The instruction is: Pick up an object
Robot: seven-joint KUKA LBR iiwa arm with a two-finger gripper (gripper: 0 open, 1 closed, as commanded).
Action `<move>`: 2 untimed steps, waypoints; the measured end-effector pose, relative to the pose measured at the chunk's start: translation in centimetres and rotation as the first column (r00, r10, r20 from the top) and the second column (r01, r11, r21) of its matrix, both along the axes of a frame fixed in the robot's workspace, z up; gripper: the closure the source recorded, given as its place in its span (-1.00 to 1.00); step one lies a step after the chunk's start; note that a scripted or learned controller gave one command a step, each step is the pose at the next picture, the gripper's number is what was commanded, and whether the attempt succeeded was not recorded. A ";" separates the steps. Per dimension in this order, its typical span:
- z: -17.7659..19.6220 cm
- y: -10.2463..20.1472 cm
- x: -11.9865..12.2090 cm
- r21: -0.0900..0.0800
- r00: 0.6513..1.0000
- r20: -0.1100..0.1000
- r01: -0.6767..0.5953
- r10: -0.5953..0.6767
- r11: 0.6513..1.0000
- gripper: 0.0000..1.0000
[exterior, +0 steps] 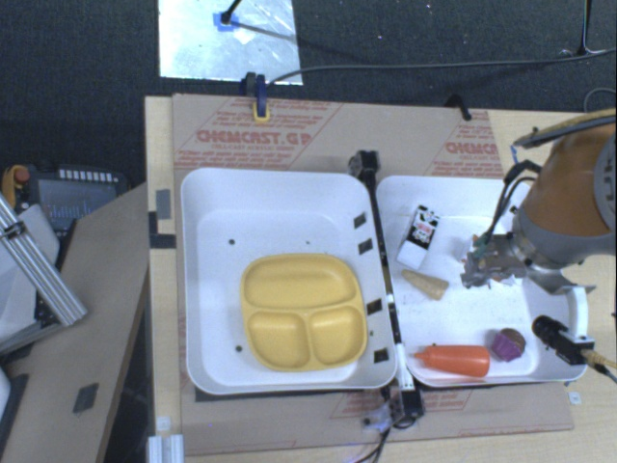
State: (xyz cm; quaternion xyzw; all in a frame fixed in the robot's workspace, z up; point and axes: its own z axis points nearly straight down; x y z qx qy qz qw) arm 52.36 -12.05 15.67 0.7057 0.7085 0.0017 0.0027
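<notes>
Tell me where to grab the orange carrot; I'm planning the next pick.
Grip the carrot across its thick middle, coming straight down from above. It lies flat, lengthwise along the near wall of the right bin, with a purple toy close by its right end, so span its short width.

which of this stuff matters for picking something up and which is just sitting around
For the job: gripper over the right bin; in it, small box, tan wedge, carrot, purple lump, any could be picked.
Lying about: yellow divided plate in the left bin, foil sheet and clamp beyond the bins.
</notes>
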 end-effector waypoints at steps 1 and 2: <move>5.2 0.0 0.2 0.000 1.000 0.001 -0.001 0.001 1.000 1.00; 4.5 4.8 1.3 0.002 1.000 -0.004 -0.005 0.005 1.000 1.00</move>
